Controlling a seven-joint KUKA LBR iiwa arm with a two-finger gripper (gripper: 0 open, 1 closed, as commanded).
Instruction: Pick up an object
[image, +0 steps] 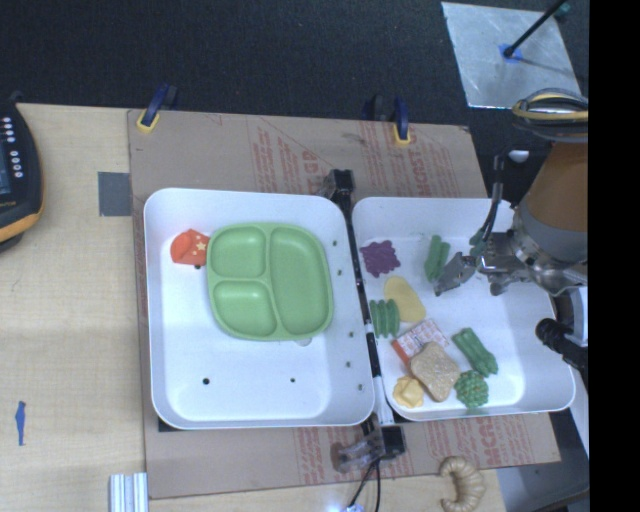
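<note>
The two-finger metal gripper (462, 272) is hovering over the right shallow white bin (535, 395), fingers spread apart and holding nothing. Just beside it are lying a dark green bean pod (436, 257) and a purple grape cluster (379, 257). The green divided plastic plate (270, 280) is sitting in the left white bin (190, 390).
</note>
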